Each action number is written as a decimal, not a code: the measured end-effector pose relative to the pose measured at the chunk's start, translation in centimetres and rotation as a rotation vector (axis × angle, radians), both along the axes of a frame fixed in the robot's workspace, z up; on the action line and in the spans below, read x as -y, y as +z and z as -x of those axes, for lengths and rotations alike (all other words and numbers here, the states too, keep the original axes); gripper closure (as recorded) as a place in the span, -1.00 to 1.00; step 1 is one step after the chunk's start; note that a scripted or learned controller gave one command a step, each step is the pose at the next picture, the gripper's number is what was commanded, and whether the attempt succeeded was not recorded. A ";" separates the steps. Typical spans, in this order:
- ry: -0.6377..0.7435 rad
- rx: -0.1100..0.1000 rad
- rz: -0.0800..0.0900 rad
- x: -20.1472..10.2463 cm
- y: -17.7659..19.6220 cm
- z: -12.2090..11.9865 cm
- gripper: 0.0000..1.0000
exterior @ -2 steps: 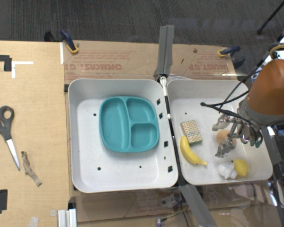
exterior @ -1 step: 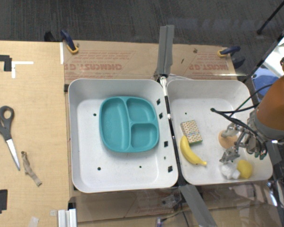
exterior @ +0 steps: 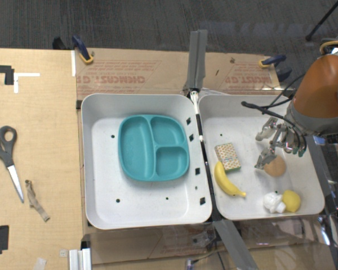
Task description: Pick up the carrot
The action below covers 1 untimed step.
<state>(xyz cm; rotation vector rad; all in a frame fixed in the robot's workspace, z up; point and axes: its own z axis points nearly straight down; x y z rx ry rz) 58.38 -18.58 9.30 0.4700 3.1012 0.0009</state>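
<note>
The metal gripper (exterior: 266, 159) is seen low in the right bin (exterior: 236, 114), its fingers slightly parted with nothing visibly held between them, the tips just above a smooth, rounded tan object (exterior: 275, 167). No carrot can be told apart among the items. Nearby are laid a curved yellow banana (exterior: 227, 180), a small patterned box (exterior: 228, 156), a round yellow fruit (exterior: 292, 201) and a white lump (exterior: 273, 203). A teal compartment plate (exterior: 154, 148) is set in the left bin (exterior: 96, 151).

A teal divided plate (exterior: 154, 148) sits in the left bin (exterior: 96, 167); scissors (exterior: 7, 156) lie on the table (exterior: 34, 122); a banana (exterior: 227, 180) lies in the right bin (exterior: 236, 117).
</note>
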 end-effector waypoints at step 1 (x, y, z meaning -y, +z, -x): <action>-0.026 -0.001 0.001 1.8 0.0 5.0 -1.00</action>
